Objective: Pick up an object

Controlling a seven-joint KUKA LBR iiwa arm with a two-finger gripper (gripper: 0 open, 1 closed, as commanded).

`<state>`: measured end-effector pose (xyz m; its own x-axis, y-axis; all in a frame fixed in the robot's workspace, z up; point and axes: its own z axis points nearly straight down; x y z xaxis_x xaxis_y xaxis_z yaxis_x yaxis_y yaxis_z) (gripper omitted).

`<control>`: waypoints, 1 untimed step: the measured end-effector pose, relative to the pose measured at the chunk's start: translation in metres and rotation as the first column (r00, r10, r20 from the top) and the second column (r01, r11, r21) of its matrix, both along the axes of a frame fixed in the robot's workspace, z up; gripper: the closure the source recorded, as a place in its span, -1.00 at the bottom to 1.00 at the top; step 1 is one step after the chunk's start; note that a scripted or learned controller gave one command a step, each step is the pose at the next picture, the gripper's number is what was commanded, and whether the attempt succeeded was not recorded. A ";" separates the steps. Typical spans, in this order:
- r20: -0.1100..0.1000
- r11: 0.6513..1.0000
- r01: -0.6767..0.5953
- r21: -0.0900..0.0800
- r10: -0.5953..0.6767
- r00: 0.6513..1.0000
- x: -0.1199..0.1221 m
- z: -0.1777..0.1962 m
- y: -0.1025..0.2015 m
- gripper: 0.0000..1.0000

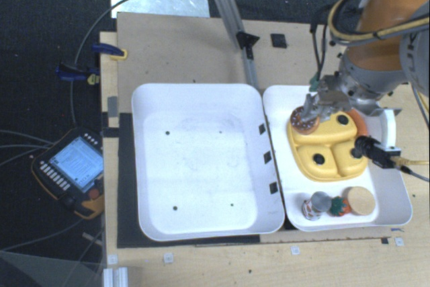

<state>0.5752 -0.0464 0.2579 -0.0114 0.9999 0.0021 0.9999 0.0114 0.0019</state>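
Observation:
In the right bin (396, 208) lies a large yellow moulded toy (329, 148) with dark round holes. A brown ring like a small doughnut (304, 123) rests on the toy's upper left corner. My gripper (313, 108) hangs low right above that ring, reaching in from the right, and its tip hides part of the ring. An orange piece (360, 123) peeks out behind the toy's right side. Along the bin's front lie a small grey and silver object (316, 203), a red and green piece (338, 207) and a tan round disc (361, 199).
The left white bin (154, 212) sits beside the right one, with black clips (267, 156) on the shared wall. A slanted metal pole (228, 3) crosses the back. A teach pendant (70, 165) lies off the bench to the left.

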 end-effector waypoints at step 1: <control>0.001 1.000 0.002 -0.001 -0.002 1.000 0.000 0.003 0.051 1.00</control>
<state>0.5749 0.0045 0.2611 -0.0093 1.0000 0.0013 1.0000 0.0093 0.0024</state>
